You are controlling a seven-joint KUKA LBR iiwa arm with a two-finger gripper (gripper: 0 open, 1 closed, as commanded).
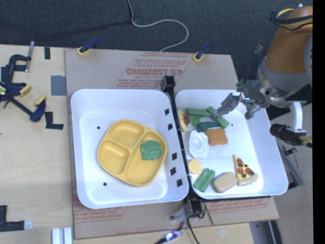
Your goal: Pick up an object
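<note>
The grey two-finger gripper [237, 105] hangs over the upper right part of the right shallow white bin [269, 159], its fingers spread apart with nothing between them. One finger [227, 104] points toward eight o'clock, its tip just beside a long green toy bean pod [203, 112]. At six o'clock from that pod lies an orange-brown toy toast slice [218, 136], with a white blob-shaped toy [198, 143] at its nine o'clock. Further toward six o'clock sit a small yellow round piece [195, 166], a green ridged toy vegetable [204, 179], a tan bread-roll toy [224, 182] and a toy pizza slice [244, 170]. At nine o'clock from the gripper, the left shallow white bin [89, 151] holds a yellow compartment plate [119, 156] with a green leafy toy [151, 150] in its right compartment. Both bins rest on a brown cardboard sheet [147, 72] on the wooden surface [30, 172].
</note>
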